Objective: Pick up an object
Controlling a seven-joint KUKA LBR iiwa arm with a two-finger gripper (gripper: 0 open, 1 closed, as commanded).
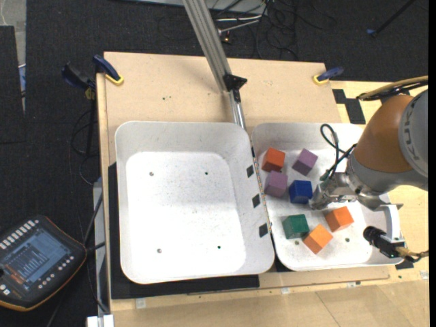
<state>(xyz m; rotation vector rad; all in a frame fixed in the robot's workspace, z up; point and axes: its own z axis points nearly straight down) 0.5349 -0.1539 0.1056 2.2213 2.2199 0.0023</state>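
Dark floor strewn with cables surrounds a tan desk (177, 87) that bears two shallow white bins side by side. All the blocks lie in the right bin (354, 254). Nearest the pincer (325, 197) are a blue cube (300, 191), just on its left, and an orange cube (339, 218), just below it; either looks like the likeliest pick. How far the pincer stands open cannot be told from this angle, and no block shows between its tips.

These cubes look small, rigid and light, probably foam or wood, with flat faces that should grip well. A hold across two opposite flat sides, squarely and not corner to corner, seems best, since a skewed cube may twist out.

Outward from there: a second orange cube (317, 238) lies lower in the bin, beside a green cube (296, 225). A purple cube (276, 183) sits touching or nearly touching the blue one, which could crowd a finger. Farther up are another orange cube (274, 159) and a purple cube (306, 161).

Beyond, the left bin (133, 203) sits alongside, and a teach pendant (33, 261) lies on the floor.
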